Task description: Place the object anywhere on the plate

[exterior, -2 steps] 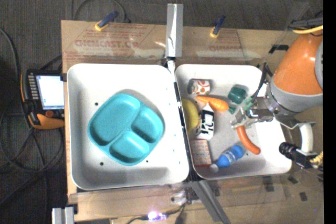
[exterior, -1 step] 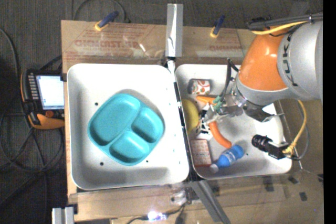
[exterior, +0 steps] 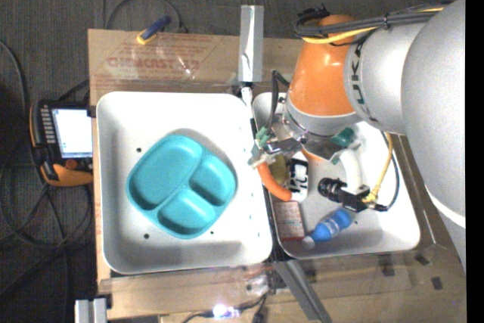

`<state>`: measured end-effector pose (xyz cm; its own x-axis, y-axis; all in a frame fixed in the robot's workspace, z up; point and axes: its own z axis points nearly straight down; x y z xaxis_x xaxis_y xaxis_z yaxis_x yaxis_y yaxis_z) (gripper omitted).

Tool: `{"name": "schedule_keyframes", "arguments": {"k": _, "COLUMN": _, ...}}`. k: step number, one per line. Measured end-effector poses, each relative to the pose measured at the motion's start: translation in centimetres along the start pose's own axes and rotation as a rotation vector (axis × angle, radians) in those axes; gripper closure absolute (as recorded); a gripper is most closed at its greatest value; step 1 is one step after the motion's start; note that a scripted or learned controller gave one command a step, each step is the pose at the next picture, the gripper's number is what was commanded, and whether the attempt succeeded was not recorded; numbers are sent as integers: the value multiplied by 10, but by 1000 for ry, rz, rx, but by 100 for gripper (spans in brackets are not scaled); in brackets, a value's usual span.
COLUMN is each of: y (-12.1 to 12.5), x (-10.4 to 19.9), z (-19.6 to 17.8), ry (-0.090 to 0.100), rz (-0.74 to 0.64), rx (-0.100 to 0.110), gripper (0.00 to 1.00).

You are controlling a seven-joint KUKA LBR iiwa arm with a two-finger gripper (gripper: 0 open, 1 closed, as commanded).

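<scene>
A teal plate (exterior: 181, 184) with three compartments lies in the left bin (exterior: 113, 132). My gripper (exterior: 274, 153) hangs low over the left side of the right bin (exterior: 401, 234), under the orange wrist band (exterior: 321, 83). Directly below it an orange carrot-shaped object (exterior: 277, 185) lies against the bin's left wall. The gripper sits just above the carrot's upper end, and its body hides what is under it. The view shows nothing clearly held.
The right bin also holds a blue bottle (exterior: 331, 225), a red-and-white packet (exterior: 288, 219), a black-and-white item (exterior: 299, 174) and a teal piece (exterior: 345, 138). A black sensor on a cable (exterior: 340, 191) hangs from the arm. The wall between the bins runs just left of the gripper.
</scene>
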<state>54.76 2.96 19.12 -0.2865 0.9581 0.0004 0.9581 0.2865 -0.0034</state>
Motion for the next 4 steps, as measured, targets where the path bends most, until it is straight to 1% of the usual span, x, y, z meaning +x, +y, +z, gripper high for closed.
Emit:
{"name": "schedule_keyframes", "arguments": {"k": 1, "y": 7, "x": 71, "z": 9, "ry": 0, "rz": 82, "rx": 1, "gripper": 100}}
{"name": "schedule_keyframes", "arguments": {"k": 2, "y": -16, "x": 145, "z": -3, "ry": -1, "rz": 49, "rx": 1, "gripper": 100}}
{"name": "schedule_keyframes", "arguments": {"k": 3, "y": -13, "x": 151, "z": 90, "ry": -1, "rz": 182, "rx": -5, "gripper": 100}}
{"name": "schedule_keyframes", "arguments": {"k": 4, "y": -21, "x": 155, "z": -18, "ry": -5, "rz": 330, "rx": 0, "gripper": 100}}
